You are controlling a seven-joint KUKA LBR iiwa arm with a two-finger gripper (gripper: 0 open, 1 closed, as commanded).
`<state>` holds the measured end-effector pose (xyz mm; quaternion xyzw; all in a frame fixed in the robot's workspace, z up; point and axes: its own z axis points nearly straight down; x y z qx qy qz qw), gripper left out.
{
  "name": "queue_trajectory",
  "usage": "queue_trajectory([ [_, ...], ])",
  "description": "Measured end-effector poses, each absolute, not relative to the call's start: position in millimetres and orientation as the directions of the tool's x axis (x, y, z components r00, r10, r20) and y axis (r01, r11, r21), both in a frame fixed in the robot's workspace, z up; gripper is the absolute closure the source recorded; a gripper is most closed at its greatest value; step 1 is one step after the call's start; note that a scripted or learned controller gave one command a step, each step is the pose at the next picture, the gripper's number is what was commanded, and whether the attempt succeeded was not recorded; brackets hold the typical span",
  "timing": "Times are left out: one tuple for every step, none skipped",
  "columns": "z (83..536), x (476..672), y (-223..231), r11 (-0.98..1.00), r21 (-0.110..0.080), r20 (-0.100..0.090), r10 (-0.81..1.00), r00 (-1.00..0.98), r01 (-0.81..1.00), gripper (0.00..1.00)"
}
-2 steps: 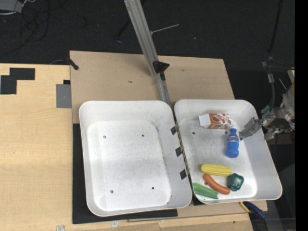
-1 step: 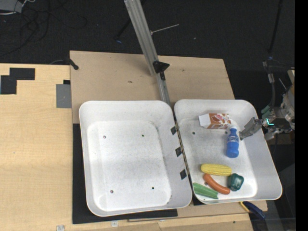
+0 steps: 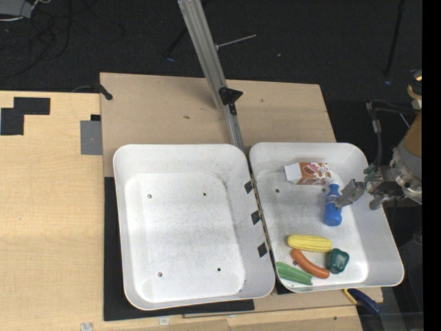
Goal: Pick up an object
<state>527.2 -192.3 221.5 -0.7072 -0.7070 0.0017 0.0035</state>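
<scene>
The gripper (image 3: 360, 193) hung at the right bin's (image 3: 375, 271) right edge, fingers spread, nothing held, beside the blue bottle (image 3: 333, 208).

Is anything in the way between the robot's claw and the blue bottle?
Nothing visible is. The gripper sits at the right bin's right side, right next to the small blue plastic bottle. The red-and-white packet and yellow toy corn cob lie off to the sides.
</scene>
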Motion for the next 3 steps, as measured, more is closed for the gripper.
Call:
queue_trajectory([
  [177, 530.7, -192, -0.001, -0.007, 0.003, 1.0, 0.001, 1.0, 0.0],
  [132, 523.8, -189, -0.001, -0.008, 0.003, 1.0, 0.001, 1.0, 0.0],
  [144, 524.5, -191, -0.008, -0.004, 0.002, 1.0, 0.008, 1.0, 1.0],
])
